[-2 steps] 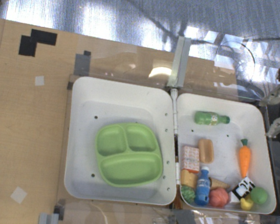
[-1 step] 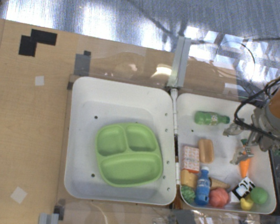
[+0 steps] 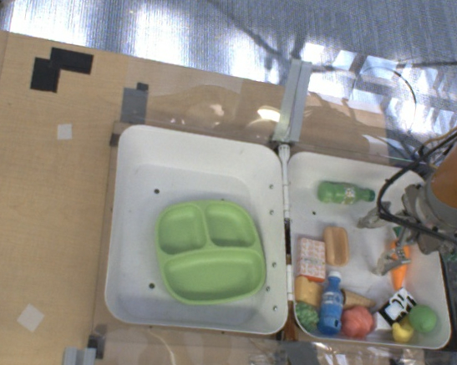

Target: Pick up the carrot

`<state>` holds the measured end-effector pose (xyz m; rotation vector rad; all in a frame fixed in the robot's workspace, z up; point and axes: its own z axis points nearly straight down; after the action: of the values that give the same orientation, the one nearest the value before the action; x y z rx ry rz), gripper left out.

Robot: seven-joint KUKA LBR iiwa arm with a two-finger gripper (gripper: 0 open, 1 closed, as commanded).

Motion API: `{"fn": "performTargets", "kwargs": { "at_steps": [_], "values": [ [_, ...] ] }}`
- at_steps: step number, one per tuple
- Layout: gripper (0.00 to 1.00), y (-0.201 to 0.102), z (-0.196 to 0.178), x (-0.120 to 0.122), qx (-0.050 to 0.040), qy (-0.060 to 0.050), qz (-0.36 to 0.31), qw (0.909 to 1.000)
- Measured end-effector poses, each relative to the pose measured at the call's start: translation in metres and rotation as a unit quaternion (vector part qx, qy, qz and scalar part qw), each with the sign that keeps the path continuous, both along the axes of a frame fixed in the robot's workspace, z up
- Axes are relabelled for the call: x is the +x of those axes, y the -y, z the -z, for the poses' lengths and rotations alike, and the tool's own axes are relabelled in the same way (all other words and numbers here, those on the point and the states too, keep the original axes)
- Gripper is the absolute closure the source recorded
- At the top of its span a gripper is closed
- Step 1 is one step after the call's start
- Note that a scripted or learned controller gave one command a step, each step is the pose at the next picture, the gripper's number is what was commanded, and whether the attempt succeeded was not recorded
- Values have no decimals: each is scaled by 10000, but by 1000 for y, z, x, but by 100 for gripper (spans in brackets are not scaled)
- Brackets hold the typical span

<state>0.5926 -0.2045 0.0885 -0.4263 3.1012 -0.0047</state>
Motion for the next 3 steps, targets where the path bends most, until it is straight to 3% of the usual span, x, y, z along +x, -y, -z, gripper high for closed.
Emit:
{"fn": "performTargets", "kwargs": {
  "at_steps": [1, 2, 3],
  "values": [
    [0, 1, 0, -31, -24, 8, -1728, 9850],
    [100, 0, -13, -27, -43, 56, -1745, 9846],
    [0, 0, -13, -27, -41, 50, -1747, 9846]
  ]
}}
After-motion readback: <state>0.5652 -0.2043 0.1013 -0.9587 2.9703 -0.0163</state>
